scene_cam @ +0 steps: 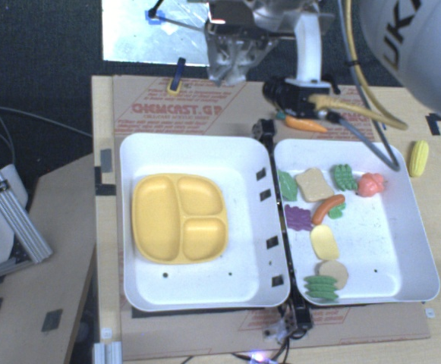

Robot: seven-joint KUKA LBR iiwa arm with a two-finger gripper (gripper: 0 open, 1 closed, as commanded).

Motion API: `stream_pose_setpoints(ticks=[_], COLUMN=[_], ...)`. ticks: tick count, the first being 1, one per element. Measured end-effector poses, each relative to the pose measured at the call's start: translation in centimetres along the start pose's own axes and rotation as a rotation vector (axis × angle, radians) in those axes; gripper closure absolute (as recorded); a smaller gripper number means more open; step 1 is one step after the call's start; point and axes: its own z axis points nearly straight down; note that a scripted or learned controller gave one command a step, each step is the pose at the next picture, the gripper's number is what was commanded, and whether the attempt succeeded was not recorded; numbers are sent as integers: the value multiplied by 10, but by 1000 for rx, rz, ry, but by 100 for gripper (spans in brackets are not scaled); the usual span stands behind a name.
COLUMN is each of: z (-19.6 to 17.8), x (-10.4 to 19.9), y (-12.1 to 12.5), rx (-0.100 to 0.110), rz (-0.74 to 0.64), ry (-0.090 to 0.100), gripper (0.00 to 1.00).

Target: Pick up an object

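Observation:
My gripper (234, 61) hangs high near the top of the view, above the cardboard behind the left bin (205, 152). The right bin (402, 241) holds several toy foods: a green leaf (287, 184), a bread slice (313, 184), a green ridged piece (344, 177), a red fruit (370, 184), a sausage (328, 207), purple grapes (297, 218), a yellow piece (324, 243), a tan round (335, 271) and green pea pods (320, 287). The gripper is well away from all of them, up and to the left.
A yellow divided tray (179, 217) lies in the left bin. A toy carrot (305, 124) lies on the bench behind the right bin, and a corn cob (418, 158) lies outside its right rim. Cables (372, 120) trail over the right bin's back edge.

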Motion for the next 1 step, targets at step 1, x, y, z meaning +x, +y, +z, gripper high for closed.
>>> stream_pose_setpoints(ticks=[1], z=[10], x=[-58], y=[-59], rx=[4], rz=[13], ry=[-3], gripper=[100])
